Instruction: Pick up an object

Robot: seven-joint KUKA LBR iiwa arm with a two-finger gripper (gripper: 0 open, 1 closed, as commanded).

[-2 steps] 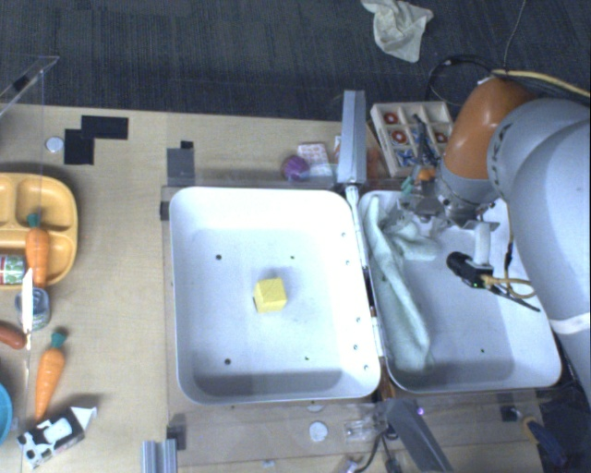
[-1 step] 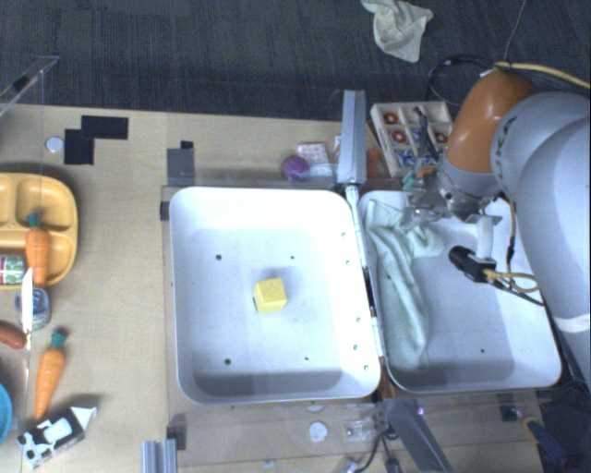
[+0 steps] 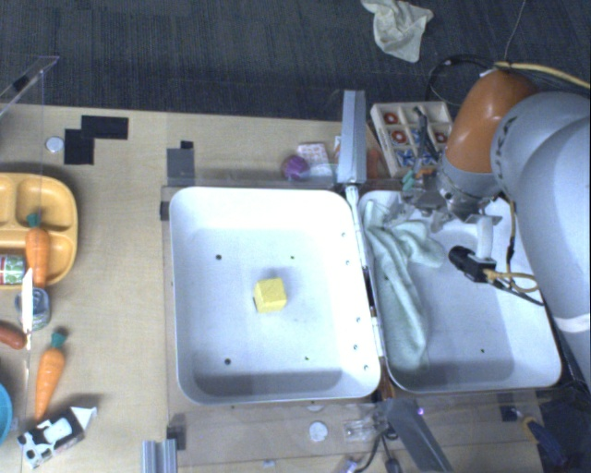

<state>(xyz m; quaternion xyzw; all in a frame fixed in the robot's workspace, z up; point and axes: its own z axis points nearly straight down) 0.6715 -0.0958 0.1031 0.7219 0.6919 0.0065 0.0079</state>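
1. The gripper (image 3: 427,205) sits in the upper right of the frame, at the top of the right bin (image 3: 480,356), low over the upper end of a pale green cloth (image 3: 399,277). Whether it is released or clenched cannot be told, because the wrist hides that part.
2. The arm (image 3: 545,175) comes in from the right edge, grey, with an orange band (image 3: 482,106) above the wrist and black and yellow cables beside it.
3. The cloth lies crumpled along the left side of the right bin, running from the top corner under the gripper down toward the lower middle of that bin.
4. The left bin (image 3: 203,369) fills the centre of the frame; a small yellow block (image 3: 271,296) rests near its middle, well apart from the gripper and the cloth.
5. Above the bins, at the top edge of the table (image 3: 120,305), are a small purple thing (image 3: 295,167) and a flat box with coloured pictures (image 3: 406,129).
6. On the dark floor at the top of the frame lies a crumpled rag (image 3: 399,26).
7. At the left edge of the frame stand a yellow divided tray (image 3: 51,199) with a toy carrot (image 3: 35,254) on it, a second toy carrot (image 3: 48,369) below, and a black-and-white toy (image 3: 55,431) near the lower left corner.
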